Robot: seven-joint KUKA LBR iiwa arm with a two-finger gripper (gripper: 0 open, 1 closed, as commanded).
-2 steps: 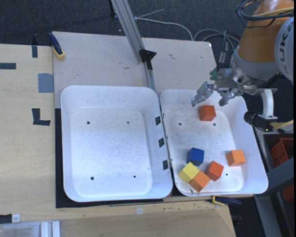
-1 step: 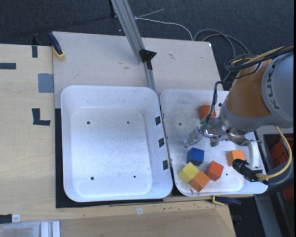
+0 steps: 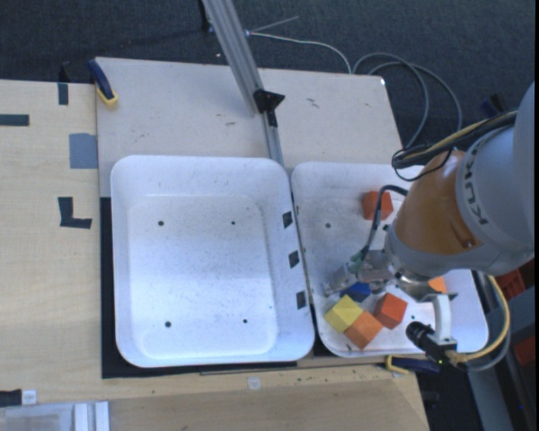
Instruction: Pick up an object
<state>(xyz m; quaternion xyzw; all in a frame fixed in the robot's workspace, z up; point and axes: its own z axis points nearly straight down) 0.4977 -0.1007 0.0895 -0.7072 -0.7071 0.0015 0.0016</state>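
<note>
— Well, what's biggest?
— The surface (image 3: 207,115), with the left bin (image 3: 198,259) and right bin (image 3: 323,214) side by side on it. The arm (image 3: 467,205) comes in from three o'clock, over the right bin.
— And the gripper?
— The gripper (image 3: 364,272) is low in the right bin, toward six o'clock from that bin's middle. Whether it is wide, narrow or holding something, I cannot tell.
— Where are the objects?
— All in the right bin. A yellow block (image 3: 344,313) lies at seven o'clock from the gripper, touching an orange block (image 3: 364,330) just below it. A red block (image 3: 392,309) sits at five o'clock, beside those two. A blue piece (image 3: 358,290) lies right under the gripper. Another orange block (image 3: 375,205) sits at twelve o'clock, well apart from the cluster.
</note>
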